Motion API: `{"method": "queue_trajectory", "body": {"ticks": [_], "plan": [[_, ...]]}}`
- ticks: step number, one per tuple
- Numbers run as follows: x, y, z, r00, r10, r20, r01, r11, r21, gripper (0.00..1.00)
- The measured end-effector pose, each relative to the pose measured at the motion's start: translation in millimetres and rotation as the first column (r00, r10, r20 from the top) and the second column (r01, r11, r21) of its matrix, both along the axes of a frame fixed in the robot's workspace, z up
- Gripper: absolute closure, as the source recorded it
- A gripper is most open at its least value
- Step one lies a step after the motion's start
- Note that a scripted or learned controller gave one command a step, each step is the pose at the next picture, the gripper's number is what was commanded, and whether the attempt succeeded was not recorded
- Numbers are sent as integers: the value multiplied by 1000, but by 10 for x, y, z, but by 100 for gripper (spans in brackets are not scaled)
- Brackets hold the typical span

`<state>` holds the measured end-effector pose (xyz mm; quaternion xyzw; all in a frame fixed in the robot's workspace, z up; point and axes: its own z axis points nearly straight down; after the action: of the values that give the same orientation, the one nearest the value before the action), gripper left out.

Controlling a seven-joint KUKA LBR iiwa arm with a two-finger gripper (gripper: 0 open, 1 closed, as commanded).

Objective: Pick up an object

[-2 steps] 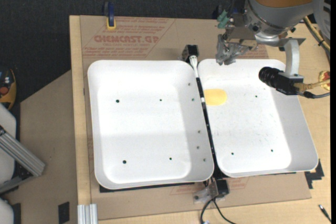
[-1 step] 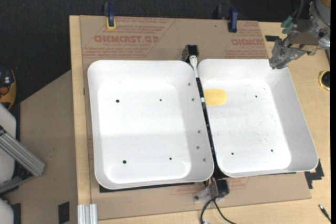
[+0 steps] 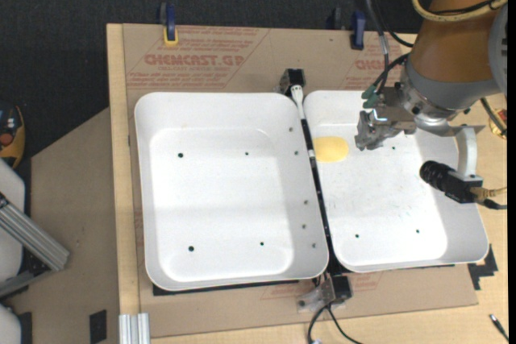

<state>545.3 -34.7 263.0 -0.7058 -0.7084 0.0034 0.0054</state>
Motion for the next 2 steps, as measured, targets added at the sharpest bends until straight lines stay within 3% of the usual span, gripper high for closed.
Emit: {"method": "queue_trajectory", "body": {"ticks": [1, 2], "plan": [[-115, -1116, 1124, 1000, -14, 26, 14, 1000, -10, 100], [118, -563, 530, 1000, 1, 7, -1, 1000, -1, 100]]}}
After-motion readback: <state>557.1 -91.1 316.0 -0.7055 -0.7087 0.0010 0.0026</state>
